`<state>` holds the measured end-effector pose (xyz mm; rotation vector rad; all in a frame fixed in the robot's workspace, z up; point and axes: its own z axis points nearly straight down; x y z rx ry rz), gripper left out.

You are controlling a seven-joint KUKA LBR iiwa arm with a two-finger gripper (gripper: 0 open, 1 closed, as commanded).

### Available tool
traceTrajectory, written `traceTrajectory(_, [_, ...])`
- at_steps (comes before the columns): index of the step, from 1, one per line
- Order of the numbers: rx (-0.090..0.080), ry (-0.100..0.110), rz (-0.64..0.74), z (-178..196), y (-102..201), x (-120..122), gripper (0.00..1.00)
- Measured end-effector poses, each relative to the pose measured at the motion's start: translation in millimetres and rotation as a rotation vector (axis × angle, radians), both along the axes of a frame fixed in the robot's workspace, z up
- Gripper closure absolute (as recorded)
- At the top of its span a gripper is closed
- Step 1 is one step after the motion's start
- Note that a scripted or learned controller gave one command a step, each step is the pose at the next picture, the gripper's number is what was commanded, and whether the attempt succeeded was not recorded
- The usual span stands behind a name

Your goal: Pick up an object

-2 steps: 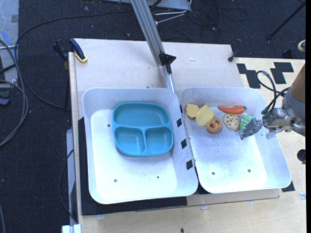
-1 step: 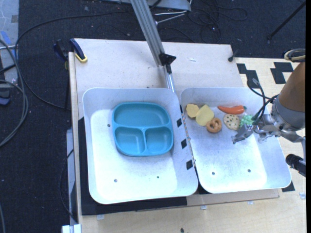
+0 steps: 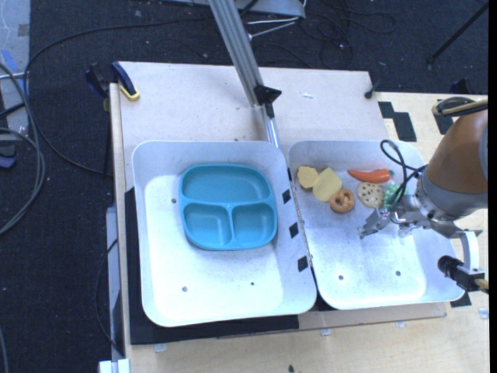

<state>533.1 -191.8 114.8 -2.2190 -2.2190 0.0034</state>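
A pale bench [image 3: 202, 103] carries 2 shallow white bins, left bin [image 3: 155, 286] beside right bin [image 3: 373, 274].

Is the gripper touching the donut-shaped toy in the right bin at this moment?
Apart. In the camera view, bare white bin floor shows between the gripper and the donut-shaped toy, which lies up-left of it beside the yellow toy.

Left bin [image 3: 155, 286] holds a blue divided tray [image 3: 229, 207]. Right bin [image 3: 373, 278]: yellow pieces [image 3: 320, 182], pretzel [image 3: 342, 200], orange carrot [image 3: 370, 175], round cracker [image 3: 370, 194] clustered near far wall. Gripper [image 3: 376, 225] low over the right bin, just beside the cracker.
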Motion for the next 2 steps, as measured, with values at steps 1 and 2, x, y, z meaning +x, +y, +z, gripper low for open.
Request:
traceTrajectory(1, [-0.002,-0.005,0.0,13.6,-0.5,0.9,1.0])
traceTrajectory(2, [-0.004,-0.011,0.002,77.0,-4.2,3.3,1.0])
